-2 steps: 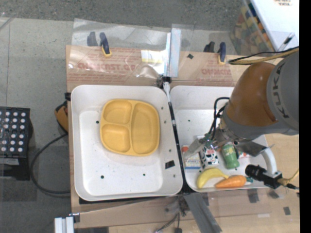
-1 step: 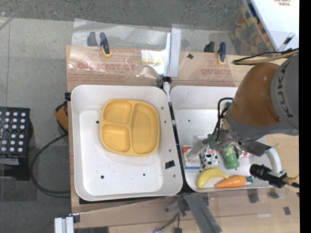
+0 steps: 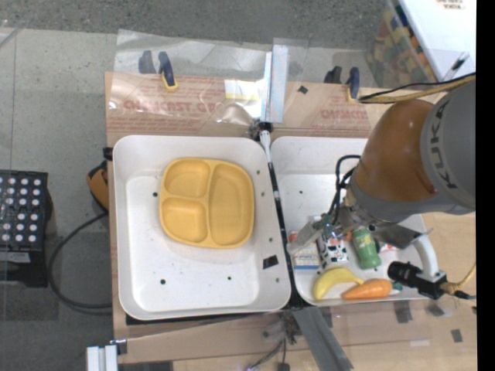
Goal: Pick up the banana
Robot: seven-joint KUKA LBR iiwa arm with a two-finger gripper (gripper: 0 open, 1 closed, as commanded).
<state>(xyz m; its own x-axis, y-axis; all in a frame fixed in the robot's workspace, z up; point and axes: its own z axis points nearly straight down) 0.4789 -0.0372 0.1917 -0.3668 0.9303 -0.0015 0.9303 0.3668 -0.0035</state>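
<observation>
Banana, the curved yellow one (image 3: 335, 282), sits at 6 o'clock in the right white bin (image 3: 309, 161); pincer (image 3: 334, 242) hovers above, grip unclear, needs lowering.

grey arm (image 3: 456, 153), orange band (image 3: 398, 153), black cable (image 3: 344, 178)

My bench (image 3: 193, 103), brown with plastic sheeting over it, carries two shallow white bins touching side by side: left bin (image 3: 139, 284), right bin (image 3: 298, 161). Blue clamps (image 3: 165, 69) grip its far edge.
</observation>
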